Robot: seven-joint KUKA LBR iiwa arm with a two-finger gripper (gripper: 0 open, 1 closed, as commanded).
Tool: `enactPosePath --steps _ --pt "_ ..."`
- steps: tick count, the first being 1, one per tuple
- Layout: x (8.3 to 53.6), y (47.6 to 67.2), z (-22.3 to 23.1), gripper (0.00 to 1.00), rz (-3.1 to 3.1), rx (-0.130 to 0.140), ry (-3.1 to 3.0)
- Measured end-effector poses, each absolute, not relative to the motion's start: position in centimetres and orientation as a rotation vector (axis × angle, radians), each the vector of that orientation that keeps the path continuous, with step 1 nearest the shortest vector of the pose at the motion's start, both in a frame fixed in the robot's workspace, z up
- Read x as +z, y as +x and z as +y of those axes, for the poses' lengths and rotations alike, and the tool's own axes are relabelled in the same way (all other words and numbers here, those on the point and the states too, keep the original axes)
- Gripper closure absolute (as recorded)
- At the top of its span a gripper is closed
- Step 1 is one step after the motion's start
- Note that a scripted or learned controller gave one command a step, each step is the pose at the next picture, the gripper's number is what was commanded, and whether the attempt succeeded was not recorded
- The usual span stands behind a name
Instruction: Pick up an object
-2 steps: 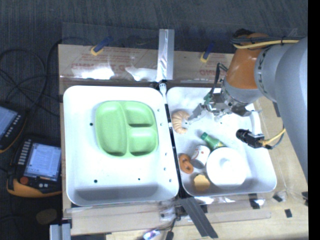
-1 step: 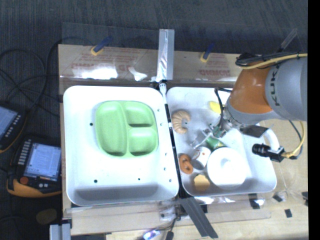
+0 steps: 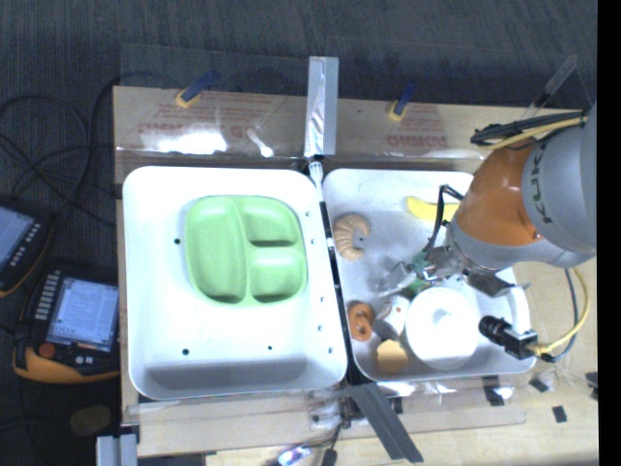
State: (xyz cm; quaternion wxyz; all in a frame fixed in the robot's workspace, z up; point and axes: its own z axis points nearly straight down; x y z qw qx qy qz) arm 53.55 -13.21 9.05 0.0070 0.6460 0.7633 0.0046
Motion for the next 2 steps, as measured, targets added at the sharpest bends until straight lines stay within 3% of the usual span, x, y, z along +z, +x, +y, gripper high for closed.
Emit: enactPosePath --steps 1,2 --pt "10.0 53.7 -13.3 1.00 2.385 0.017 2.019" --pt "22.4 57.7 -5.5 1.00 2.310 -0.005 2.129"
